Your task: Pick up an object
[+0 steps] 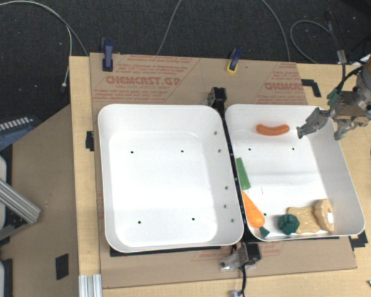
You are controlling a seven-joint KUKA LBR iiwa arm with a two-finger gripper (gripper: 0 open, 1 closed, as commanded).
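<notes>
Right now the gripper (325, 124) hangs spread and empty at the frame's right edge, just beside a sausage (272, 129) in the right bin (343, 166)

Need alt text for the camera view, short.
The robot's hand hovers at the right bin's far right edge, fingers spread, holding nothing, near an orange sausage. A green strip, a carrot, a dark green lump and two tan pieces lie in that bin.
</notes>
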